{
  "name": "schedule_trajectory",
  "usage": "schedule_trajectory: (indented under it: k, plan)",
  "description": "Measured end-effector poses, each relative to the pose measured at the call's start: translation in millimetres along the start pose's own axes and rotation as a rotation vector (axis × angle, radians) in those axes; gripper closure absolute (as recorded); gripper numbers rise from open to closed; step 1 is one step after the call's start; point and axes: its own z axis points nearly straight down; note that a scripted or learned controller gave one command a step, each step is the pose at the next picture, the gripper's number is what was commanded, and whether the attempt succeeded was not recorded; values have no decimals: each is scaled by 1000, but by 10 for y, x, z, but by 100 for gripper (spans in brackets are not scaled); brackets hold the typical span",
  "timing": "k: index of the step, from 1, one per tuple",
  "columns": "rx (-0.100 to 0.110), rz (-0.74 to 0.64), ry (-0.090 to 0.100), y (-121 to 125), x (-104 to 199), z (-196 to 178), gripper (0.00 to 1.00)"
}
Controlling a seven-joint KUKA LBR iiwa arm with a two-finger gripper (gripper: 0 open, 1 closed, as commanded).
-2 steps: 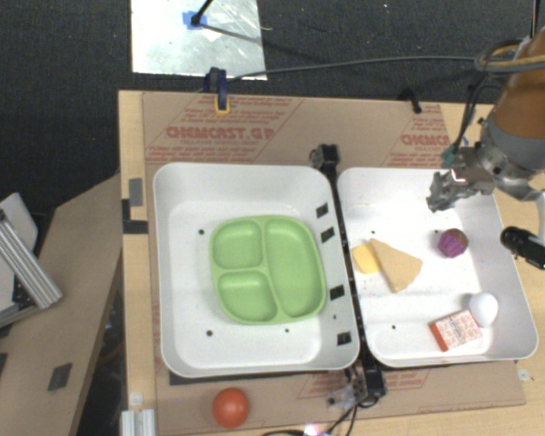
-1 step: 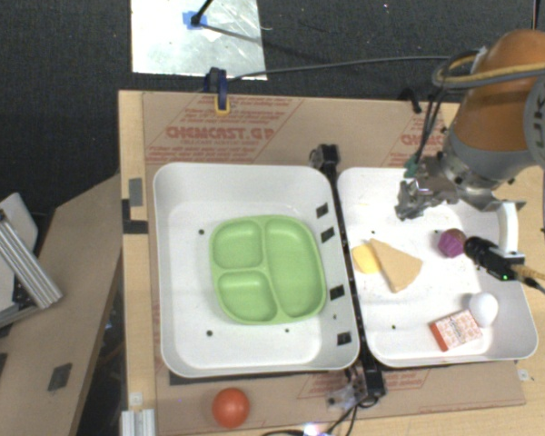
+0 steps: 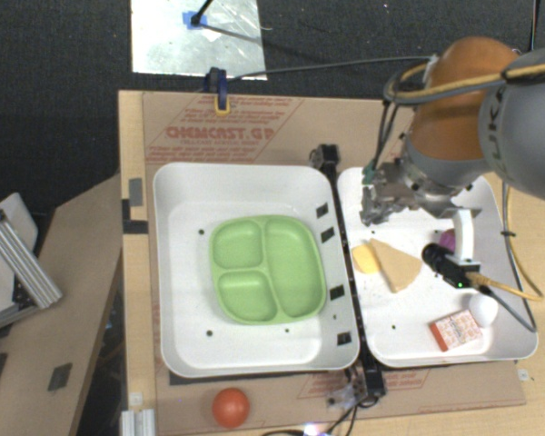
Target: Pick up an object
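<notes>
Arm: reaches in from the right, wrist hanging over the far corner of the right bin (image 3: 509, 339), likely to line up a grab.
Gripper (image 3: 372, 214): poised above the bin floor; how wide it stands cannot be told, and nothing is seen in its hold.
Candidates: a tan wedge (image 3: 398, 263) beside a yellow piece (image 3: 365, 259) lies just below the gripper; a red packet (image 3: 455, 331) sits nearer the front.
Left bin (image 3: 177, 243): holds a green divided tray (image 3: 265, 269), well apart from the arm.

Plastic, cardboard and metal
Left of the metal gripper (image 3: 374, 209), a smooth green plastic tray (image 3: 266, 269) lies in a glossy white bin (image 3: 177, 243); matt printed cardboard (image 3: 222, 130) beyond.
</notes>
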Motion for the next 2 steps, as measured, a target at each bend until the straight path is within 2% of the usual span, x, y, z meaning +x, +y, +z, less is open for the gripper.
schedule_trajectory:
  k: [2]
  plan:
    - [0,0,0,-78,1040,154,100]
